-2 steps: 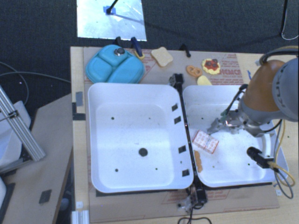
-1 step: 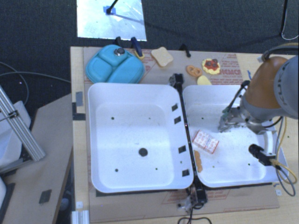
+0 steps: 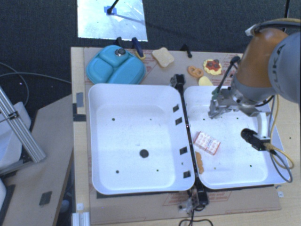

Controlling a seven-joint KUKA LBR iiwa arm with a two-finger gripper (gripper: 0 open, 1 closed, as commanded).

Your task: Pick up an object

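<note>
**Q:** What is laid out here, from the largest item down?

**A:** The worktop (image 3: 80, 126) carries two shallow white bins set side by side so that I can reach either one from the right. The left bin (image 3: 108, 102) holds a small dark disc (image 3: 144, 153) on its floor. The right bin (image 3: 263, 173) holds what I am after. My arm (image 3: 263, 60) leans in over the far part of that bin, its orange band uppermost. Behind the bins, out of play, lie a blue sectioned tray (image 3: 116, 66), a toy bread slice (image 3: 163, 57), a toy tart with red topping (image 3: 212, 66) and a toy pretzel (image 3: 194, 71).

**Q:** Where is your claw, and what is it doing?

**A:** My claw (image 3: 216, 111) hangs just above the floor of the right bin, near its far left corner. Nothing sits between the tips; whether they stand wide or narrow I cannot tell from this slant.

**Q:** And the object to pick up?

**A:** The likeliest is the pink-and-white checkered block (image 3: 207, 142), lying flat near the dividing wall, nearer the camera than my claw and apart from it. A small orange piece (image 3: 199, 162) lies just beyond it, against the wall, a harder grasp in my judgement because the wall leaves little room.
</note>
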